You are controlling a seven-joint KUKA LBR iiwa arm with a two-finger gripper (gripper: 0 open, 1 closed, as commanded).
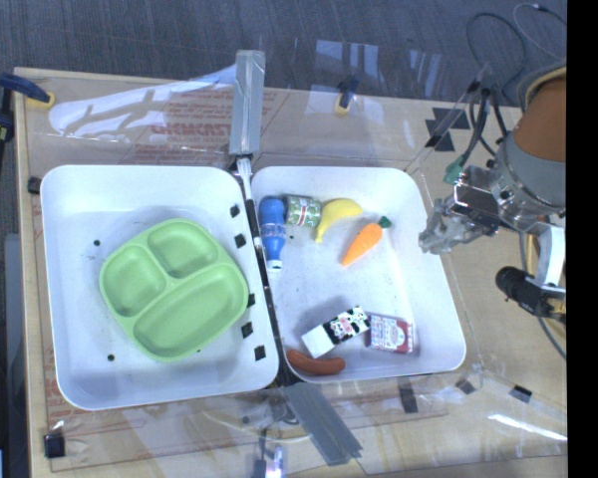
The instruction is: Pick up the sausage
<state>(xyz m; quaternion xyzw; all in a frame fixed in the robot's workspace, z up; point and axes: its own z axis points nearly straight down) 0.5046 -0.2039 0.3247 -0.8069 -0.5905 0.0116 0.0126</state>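
Two white bins share the surface; the sausage (316, 363) lies ungrasped in the right bin's (434, 267) near corner, my end effector (444, 235) outside the rim, nothing picked yet

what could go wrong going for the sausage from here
The sausage lies tight against the right bin's near wall, so the gripper may strike the rim or find no room beside it. The black-and-white carton sits very close and could get nudged or grabbed instead.

Green plate (174, 289) — carrot (362, 242), banana (336, 214)
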